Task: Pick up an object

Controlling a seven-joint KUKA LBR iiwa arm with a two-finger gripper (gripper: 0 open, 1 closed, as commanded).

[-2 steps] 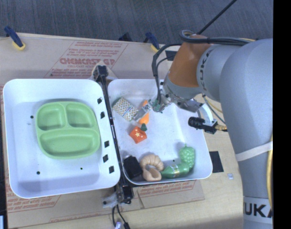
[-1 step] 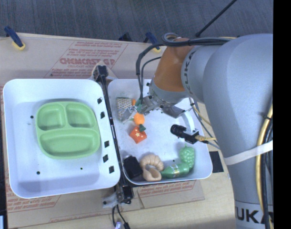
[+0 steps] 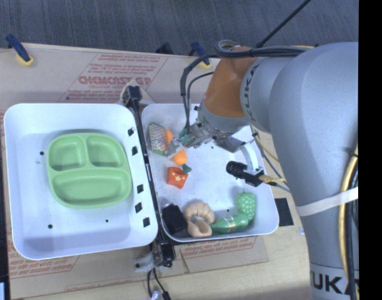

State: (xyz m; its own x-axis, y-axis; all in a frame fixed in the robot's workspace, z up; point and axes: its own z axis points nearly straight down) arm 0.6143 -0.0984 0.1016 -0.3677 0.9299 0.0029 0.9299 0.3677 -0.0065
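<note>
Reaching phase, by the look: gripper (image 3: 189, 136) low above strawberry (image 3: 177, 177), beside carrot (image 3: 180, 157) (finger spread impossible to tell). Next: descend squarely, then close.

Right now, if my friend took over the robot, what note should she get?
Gripper: low in the right bin, at its far side, next to a small orange piece and a speckled pouch. I cannot tell if it is open or shut, or holding anything.
Right bin: a red strawberry toy, an orange bit, a black block, a tan pretzel-shaped toy, a green toy.
Left bin: a green divided plate.
Done: nothing visibly lifted.
Left: pick up one object.
</note>
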